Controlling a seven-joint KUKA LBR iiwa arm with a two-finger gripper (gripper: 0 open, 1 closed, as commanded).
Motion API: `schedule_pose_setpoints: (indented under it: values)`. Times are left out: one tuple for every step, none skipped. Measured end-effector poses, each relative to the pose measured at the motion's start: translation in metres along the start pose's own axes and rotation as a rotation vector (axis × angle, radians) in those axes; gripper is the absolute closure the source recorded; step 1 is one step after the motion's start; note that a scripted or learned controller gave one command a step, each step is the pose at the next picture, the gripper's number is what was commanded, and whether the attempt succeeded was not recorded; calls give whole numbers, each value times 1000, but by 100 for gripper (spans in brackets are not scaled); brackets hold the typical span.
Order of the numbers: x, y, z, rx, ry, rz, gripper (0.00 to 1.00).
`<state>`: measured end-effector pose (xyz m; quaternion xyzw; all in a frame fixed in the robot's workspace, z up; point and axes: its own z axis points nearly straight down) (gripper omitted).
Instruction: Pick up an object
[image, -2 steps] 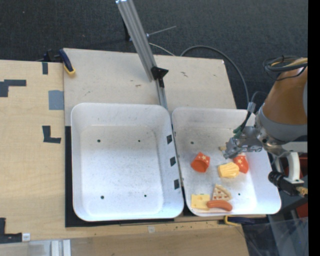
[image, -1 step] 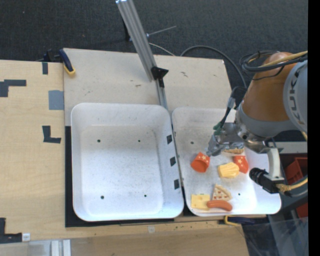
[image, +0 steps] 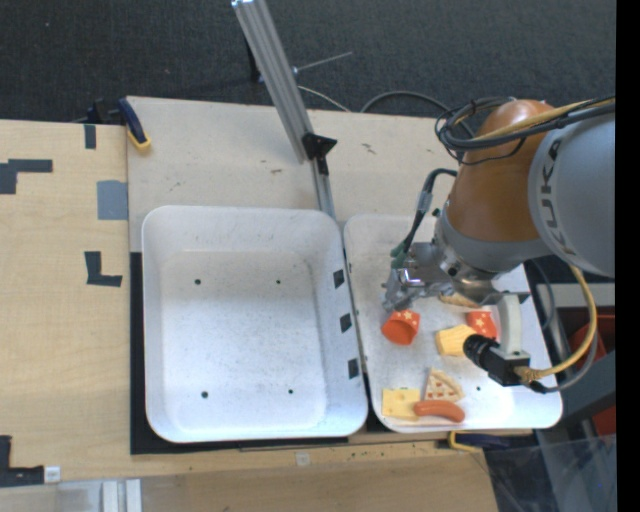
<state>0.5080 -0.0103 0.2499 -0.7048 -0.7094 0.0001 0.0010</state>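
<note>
In the right bin (image: 372, 250) lie several toy foods. An orange cup (image: 401, 327) rests on its side near the bin's middle. A yellow cheese wedge (image: 455, 341) sits to its right, beside a red block with white dots (image: 483, 322). Near the front edge are a pizza slice (image: 441, 385), a red sausage (image: 439, 410) and a yellow piece (image: 399, 402). My gripper (image: 404, 285) hangs just above and behind the orange cup, with the grey and orange wrist covering the bin's back right part. Nothing shows between its fingers.
The left bin (image: 240, 320) lies beside the right one, with a raised divider rim between them. A slanted metal post (image: 285, 85) rises behind the bins. A blue and yellow clamp (image: 133, 123) sits at the bench's far left corner. Cables loop off the arm at right.
</note>
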Motion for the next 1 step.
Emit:
schedule_pose_setpoints:
  values:
    - [62,0,1,1,0,-2,100]
